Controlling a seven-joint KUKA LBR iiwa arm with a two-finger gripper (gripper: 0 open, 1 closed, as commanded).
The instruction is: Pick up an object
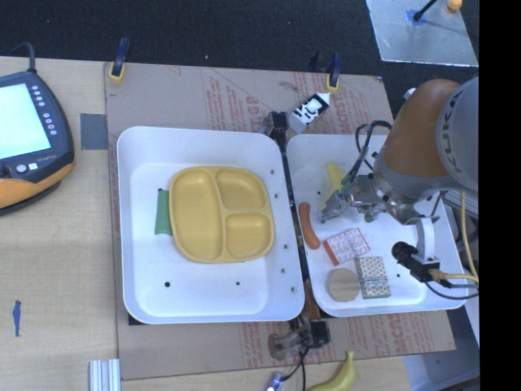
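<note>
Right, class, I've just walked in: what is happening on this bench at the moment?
A grey and orange robot arm reaches over the right bin, its tool low near a yellow-green item. An orange sausage-like piece, two patterned packets and a tan disc lie there. The left bin holds a yellow divided tray.

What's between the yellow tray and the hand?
In the camera view, the bins' rims and an orange sausage lie between the tray and the hand.

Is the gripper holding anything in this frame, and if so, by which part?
Cannot be told: the gripper hangs over the right bin near a yellow-green piece, with nothing visibly between its fingers.
</note>
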